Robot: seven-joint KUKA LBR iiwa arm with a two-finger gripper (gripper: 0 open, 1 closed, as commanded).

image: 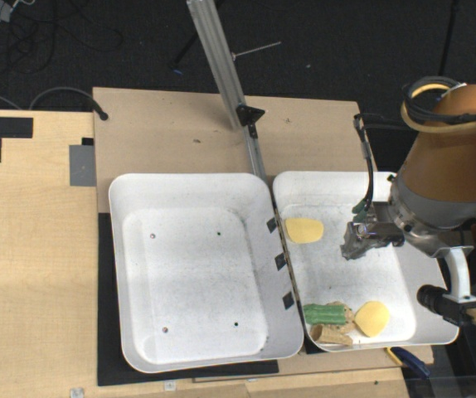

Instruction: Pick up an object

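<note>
On your left, the left bin (192,272) sits on the bench (31,222) with only its speckled white floor and a few small dark dots showing. A row of black clips (280,259) joins its right wall to the right bin (337,197), and a slanted aluminium rail (219,56) rises from the board behind the two.

Look into the right bin for the objects. A flat yellow piece (304,230) lies near its left wall, about halfway up. At the near edge you have a small cluster: a green ridged item (325,313), a tan scrap (333,334) just below it and touching it, and a rounded yellow object (372,318) just beside them to the right.

Further right, the gripper (359,240) hangs over the middle of the right bin, well apart from the cluster and near the flat yellow piece without touching it. You cannot tell how it is set. The grey arm (437,181) fills the right side.
</note>
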